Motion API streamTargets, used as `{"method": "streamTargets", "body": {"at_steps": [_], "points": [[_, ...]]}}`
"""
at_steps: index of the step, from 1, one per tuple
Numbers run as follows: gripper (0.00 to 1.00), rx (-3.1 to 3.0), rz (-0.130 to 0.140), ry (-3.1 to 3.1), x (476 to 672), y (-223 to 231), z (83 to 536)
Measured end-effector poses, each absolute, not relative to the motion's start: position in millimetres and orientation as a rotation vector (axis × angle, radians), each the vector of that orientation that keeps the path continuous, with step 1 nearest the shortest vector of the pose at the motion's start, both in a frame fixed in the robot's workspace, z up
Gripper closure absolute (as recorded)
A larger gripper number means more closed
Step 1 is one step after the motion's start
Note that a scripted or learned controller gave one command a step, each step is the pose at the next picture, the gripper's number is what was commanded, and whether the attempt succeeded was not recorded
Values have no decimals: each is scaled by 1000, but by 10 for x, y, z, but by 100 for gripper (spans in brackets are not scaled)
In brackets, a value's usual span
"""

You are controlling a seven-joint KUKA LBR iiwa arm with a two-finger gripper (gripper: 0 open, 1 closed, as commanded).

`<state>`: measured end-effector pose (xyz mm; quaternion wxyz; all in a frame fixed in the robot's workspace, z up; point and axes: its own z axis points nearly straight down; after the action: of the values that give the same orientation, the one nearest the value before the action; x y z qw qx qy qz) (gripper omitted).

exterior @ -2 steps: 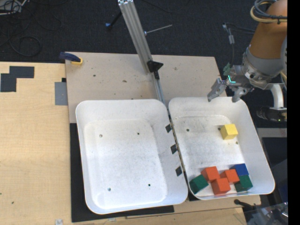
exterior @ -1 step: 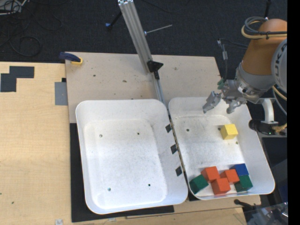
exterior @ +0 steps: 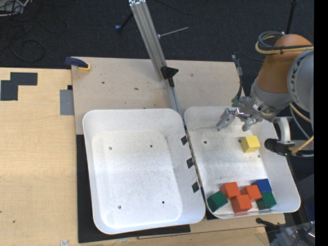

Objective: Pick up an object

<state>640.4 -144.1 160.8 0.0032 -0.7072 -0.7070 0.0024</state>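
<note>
The right bin (exterior: 221, 160) holds a yellow block (exterior: 250, 143) by itself near its right wall. A cluster lies at that bin's front: three orange blocks (exterior: 242, 202), a blue block (exterior: 263, 184) and two green blocks (exterior: 217, 201). My gripper (exterior: 237, 122) hangs over the back of the right bin, up and left of the yellow block and apart from it. It is open, its fingers (exterior: 224, 121) spread, with nothing between them.
The left bin (exterior: 133, 168) lies beside the right one, with black clips (exterior: 188, 162) along the seam between them. A slanted aluminium post (exterior: 151, 35) rises behind the bins. A blue and yellow clamp (exterior: 78, 63) sits at the bench's back left corner.
</note>
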Motion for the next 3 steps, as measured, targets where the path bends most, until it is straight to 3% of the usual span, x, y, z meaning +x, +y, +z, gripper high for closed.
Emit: {"method": "streamTargets", "body": {"at_steps": [1,2,3], "points": [[0,-2217,9,-2213,6353,-1389,968],[100,-2227,3,-2212,6372,-1408,1113],[100,-2231,-2,-2213,6345,-1402,1543]]}}
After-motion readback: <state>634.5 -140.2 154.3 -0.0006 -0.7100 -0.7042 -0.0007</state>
